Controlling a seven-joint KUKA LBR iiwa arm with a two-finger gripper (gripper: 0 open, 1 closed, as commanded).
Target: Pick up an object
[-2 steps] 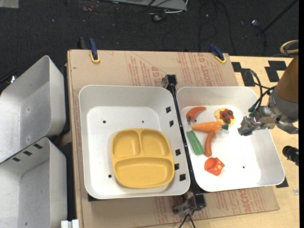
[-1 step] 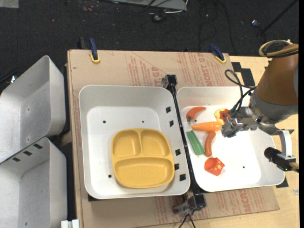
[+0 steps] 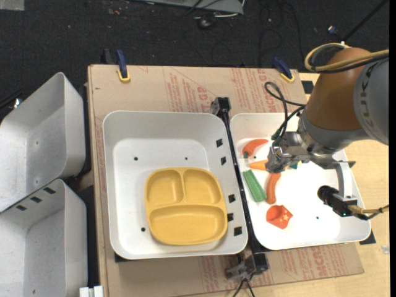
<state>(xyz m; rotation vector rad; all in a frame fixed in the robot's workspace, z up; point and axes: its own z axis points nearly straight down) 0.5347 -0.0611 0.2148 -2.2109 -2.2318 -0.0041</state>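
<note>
Far left of frame: two white moulded plastic tubs [image 3: 37,159], smooth, rounded corners, stacked at a slant off the bench edge. Centre: bench top of tan board [image 3: 179,82] w/ faint red printed lettering, mirrored or inverted, not legible; two blue-and-yellow clamps [image 3: 122,67] at its upper edge, one upper left, one upper right.

Left bin [image 3: 124,141]: shallow white plastic, glossy, rounded rim, small black marks along its right wall. In it lies a yellow compartment plate [image 3: 185,205], matte plastic, rounded-rectangle shape, two small sections above and one wide section below; sits lower centre of the bin.

Right bin [image 3: 346,228]: same white plastic, touching the left bin along a black divider. Contents, l. to r.: green stick-shaped item [image 3: 253,185], tilted, near the bin's left wall; orange carrot-like piece [image 3: 257,165] pointing left; red-orange curved piece [image 3: 252,146] above it; orange-red sausage-shaped item [image 3: 271,188] just beside the green one; red lumpy item [image 3: 279,216], pepper-like, lower centre, apart from the rest.

Gripper [image 3: 279,158]: dark metal assy. w/ cables, at centre right of frame, over the carrot-like piece and the top end of the sausage-shaped item; whether it touches either is unclear. Finger state: cannot tell, hidden by the gripper body. Arm [image 3: 346,98]: smooth orange band, grey casing at right edge; a black cable loops above the wrist. No brand readable.
</note>
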